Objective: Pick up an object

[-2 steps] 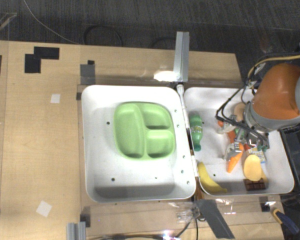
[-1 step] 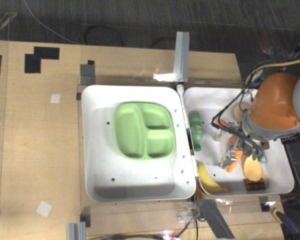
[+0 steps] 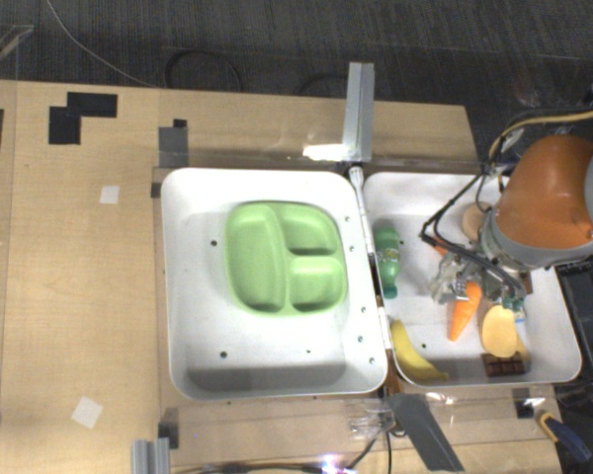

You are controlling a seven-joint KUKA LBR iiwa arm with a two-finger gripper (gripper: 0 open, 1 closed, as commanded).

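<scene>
The green divided plate [image 3: 282, 257] lies in the left bin [image 3: 193, 363] — well apart from the work. In the right bin [image 3: 415, 191], taking the carrot [image 3: 461, 314] as the mark: a green bottle [image 3: 385, 258] lies to its left by the dividing wall, a banana [image 3: 411, 354] below-left, a yellow lemon-like fruit [image 3: 500, 331] just right. The gripper [image 3: 465, 284] hangs right at the carrot's upper end — the carrot's long axis runs from there down and slightly left. Whether it pinches anything, I cannot tell.

One fixed camera — high above the bench [image 3: 69, 294] — looks down at a slant on both bins [image 3: 188, 363].
</scene>
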